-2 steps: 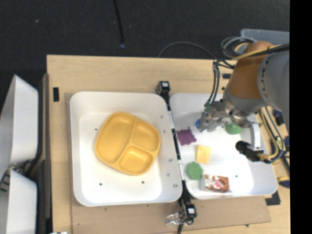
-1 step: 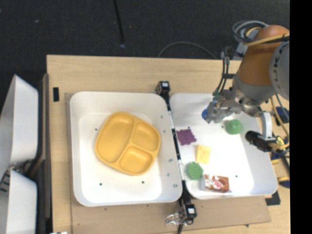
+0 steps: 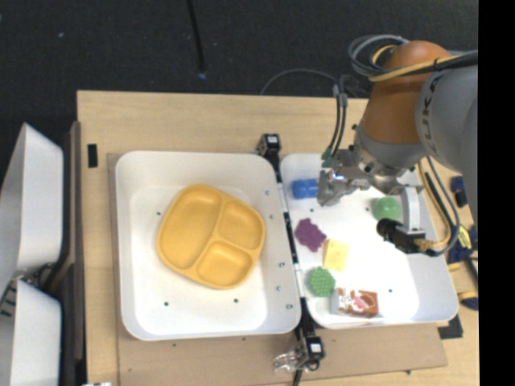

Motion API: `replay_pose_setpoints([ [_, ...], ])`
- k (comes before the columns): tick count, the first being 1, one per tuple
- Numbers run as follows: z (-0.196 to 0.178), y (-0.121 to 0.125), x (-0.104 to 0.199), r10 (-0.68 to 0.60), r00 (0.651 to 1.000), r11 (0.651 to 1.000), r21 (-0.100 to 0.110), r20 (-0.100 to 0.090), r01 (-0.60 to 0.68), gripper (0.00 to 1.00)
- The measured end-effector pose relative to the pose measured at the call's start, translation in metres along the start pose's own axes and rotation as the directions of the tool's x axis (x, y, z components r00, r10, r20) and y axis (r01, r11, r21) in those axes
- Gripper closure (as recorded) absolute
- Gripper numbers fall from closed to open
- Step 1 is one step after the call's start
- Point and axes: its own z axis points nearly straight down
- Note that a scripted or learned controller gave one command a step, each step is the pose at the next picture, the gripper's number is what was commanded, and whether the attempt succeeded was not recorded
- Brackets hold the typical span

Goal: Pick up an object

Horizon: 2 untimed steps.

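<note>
End effector (image 3: 334,190): low in right bin (image 3: 430,296), state cannot tell
Nearest: blue object (image 3: 304,189), at its 9 o'clock
Progress: nothing visibly lifted; grasp and lift remain

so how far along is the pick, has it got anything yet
Nothing looks picked yet. The tool is low in the right bin, just beside the blue object, with nothing seen between its fingers. The purple toy, yellow block, green ball and packet lie untouched. Grasping and lifting are left.
</note>
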Motion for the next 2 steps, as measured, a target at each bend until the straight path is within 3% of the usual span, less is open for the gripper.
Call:
replay_pose_setpoints([
  [1, -0.007, 0.013, 0.043, 0.000, 1.000, 1.000, -0.002, 0.001, 0.000, 1.00],
  [2, -0.008, 0.011, 0.093, 0.000, 1.000, 1.000, 0.000, 0.000, 0.000, 1.00],
])
